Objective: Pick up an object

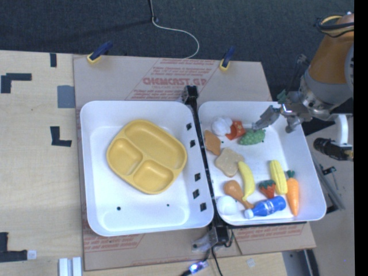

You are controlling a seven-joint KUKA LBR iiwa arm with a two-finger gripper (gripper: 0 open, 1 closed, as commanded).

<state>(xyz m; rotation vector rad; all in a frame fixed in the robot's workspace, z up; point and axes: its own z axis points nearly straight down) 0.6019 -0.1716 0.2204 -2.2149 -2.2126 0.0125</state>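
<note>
Over the right bin (299,154) I see the gripper (278,119) hanging above the bin's far right corner, the grey arm with its orange band (333,53) reaching in from the right edge. Two grey fingers show spread apart, one (265,118) slanting down to the left toward the toy broccoli (252,136), the other (291,123) out near the bin's right wall. Nothing sits between them, so I read the hand as open and empty. The left fingertip lies just above the broccoli, but I cannot tell whether it touches.

The toy food is all in the right bin. Along the far side lie a white piece (220,124), a red piece (236,129) and the green broccoli. Below them, near the divider, are an orange-brown piece (212,143) and a slice of bread (228,161). A banana (247,179) lies lengthways in the middle, with a chicken drumstick (234,190) just to its left. To the right are a corn cob (278,176), a strawberry (267,187) and a carrot (293,195). At the near edge a blue bottle (267,206) lies on its side beside a white egg (227,204).

The left bin (98,200) holds a yellow divided tray (146,155), lying flat and turned at an angle. Both bins rest on a cardboard sheet (167,79) held by clamps at its far corners.
</note>
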